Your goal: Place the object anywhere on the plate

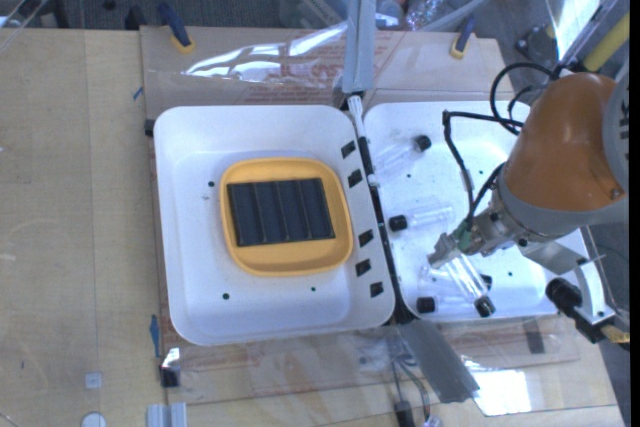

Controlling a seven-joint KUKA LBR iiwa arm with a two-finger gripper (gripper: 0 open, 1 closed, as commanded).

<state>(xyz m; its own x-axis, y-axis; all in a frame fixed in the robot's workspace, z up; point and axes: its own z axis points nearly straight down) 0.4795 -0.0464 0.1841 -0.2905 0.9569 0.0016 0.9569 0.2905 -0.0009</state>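
A yellow rounded plate with a dark ribbed centre sits in a shallow white plastic bin. The grey robot arm wears an orange band.

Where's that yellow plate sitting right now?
The yellow plate lies in the middle of the left bin, across the divider from the gripper over the right bin.

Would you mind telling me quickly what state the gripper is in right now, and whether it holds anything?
Gripper: over the right bin, among clear objects; open or shut cannot be told, nor whether it holds anything.
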